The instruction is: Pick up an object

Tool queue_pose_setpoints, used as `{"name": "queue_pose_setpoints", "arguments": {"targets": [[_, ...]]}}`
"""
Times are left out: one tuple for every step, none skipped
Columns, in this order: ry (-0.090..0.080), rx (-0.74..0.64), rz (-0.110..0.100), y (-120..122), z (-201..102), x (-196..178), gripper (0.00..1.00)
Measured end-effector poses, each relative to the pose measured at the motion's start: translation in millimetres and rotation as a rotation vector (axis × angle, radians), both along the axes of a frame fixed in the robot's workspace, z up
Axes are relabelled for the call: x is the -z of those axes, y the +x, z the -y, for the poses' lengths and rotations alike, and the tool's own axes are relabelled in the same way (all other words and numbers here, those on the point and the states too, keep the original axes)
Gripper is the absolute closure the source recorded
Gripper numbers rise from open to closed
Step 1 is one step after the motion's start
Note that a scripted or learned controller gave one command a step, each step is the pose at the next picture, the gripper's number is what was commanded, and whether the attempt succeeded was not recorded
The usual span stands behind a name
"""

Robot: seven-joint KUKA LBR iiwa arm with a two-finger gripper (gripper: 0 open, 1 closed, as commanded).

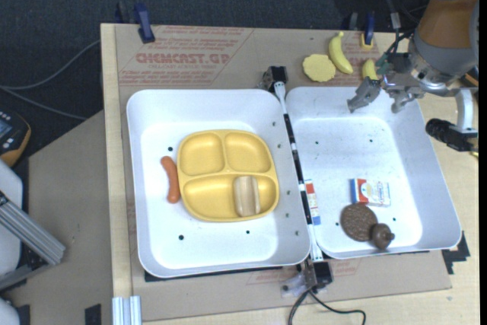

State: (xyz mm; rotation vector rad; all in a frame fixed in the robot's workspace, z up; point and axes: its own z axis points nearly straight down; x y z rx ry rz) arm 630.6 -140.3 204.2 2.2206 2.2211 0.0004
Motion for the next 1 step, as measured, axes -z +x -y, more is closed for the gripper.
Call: {"name": "queue_pose_setpoints", "arguments": {"targets": [[0.005, 0.003, -0.016, -96.5, -15.4, 67.5, 0.0]]}}
